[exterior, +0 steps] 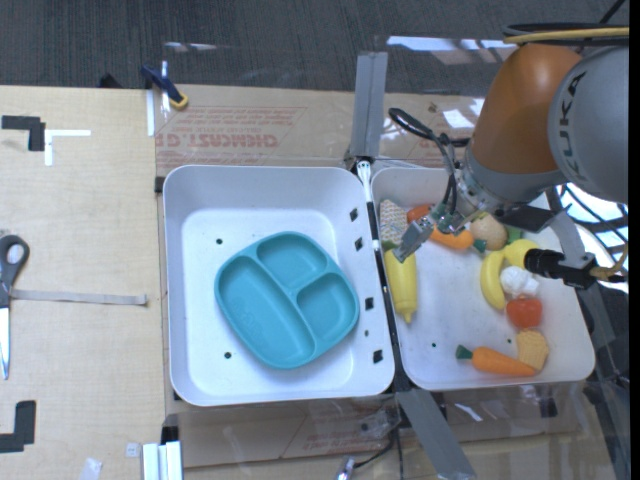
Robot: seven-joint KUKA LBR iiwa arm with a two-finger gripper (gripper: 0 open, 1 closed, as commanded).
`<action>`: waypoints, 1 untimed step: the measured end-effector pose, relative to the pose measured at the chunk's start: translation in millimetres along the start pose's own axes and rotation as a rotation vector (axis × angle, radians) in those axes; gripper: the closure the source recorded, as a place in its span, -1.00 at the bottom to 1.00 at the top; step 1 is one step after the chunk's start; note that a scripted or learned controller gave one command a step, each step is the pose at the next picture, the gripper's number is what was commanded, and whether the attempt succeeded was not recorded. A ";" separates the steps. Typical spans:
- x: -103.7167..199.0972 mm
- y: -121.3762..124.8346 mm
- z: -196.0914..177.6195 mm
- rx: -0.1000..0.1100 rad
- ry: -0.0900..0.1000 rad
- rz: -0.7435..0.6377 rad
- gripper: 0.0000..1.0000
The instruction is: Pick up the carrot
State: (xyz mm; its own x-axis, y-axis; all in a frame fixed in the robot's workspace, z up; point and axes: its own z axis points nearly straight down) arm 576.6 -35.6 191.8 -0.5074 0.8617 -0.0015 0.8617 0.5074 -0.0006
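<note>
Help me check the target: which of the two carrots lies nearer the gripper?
The carrot right under the gripper, at the right bin's far end; the other carrot lies by its near wall.

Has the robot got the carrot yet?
Not yet. The gripper is down in the right bin, near the corn cob. The carrot lies untouched by the bin's front edge. The arm has to reach it, grab it and lift it.
</note>
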 end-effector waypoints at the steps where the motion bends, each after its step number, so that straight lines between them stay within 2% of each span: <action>1: -60.8 -37.0 82.2 0.002 0.002 -0.042 -1.00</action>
State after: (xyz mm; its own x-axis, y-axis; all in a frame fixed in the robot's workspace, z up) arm 575.6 -106.9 109.6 -0.5435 0.8394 0.0003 0.8394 0.5435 -0.0025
